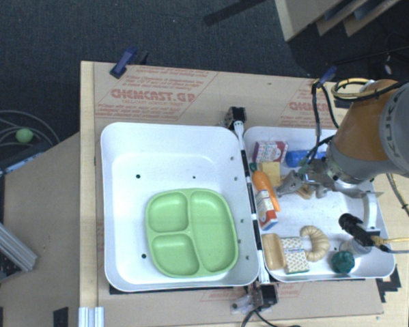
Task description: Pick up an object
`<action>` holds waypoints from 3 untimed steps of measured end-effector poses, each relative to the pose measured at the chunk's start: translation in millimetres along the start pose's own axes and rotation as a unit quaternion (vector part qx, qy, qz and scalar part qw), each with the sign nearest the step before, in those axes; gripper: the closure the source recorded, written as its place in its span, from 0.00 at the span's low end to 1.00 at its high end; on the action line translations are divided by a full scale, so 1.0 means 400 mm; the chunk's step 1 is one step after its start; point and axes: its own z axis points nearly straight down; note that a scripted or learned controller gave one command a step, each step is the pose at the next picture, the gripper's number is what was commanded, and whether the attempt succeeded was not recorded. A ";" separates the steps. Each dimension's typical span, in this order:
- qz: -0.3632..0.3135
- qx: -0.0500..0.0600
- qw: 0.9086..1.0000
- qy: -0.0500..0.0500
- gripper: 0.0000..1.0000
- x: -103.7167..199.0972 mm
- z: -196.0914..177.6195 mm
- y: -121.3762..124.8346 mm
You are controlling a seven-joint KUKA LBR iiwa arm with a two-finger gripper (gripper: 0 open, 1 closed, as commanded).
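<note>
My gripper (303, 186) hangs low over the upper middle of the right bin (383, 271), with the grey arm and its orange band coming in from the right. Just to its left lie an orange bottle (264, 191) and a yellow block (272, 171). A red and white carton (269, 152) and a small blue object (297, 158) sit at the bin's far edge, behind the gripper. Toward the front of the bin are a tan curved pastry (316, 242), a slice of bread (273, 251), a checkered packet (296, 257) and a green ball (343, 262).
The left bin (123, 155) holds a green divided plate (190, 232) in its front half. The metal divider (248, 170) between the bins runs just left of the orange bottle. The cardboard bench top (160, 92) surrounds both bins.
</note>
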 end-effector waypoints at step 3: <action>-0.002 -0.003 1.000 0.002 1.00 0.098 -0.194 0.093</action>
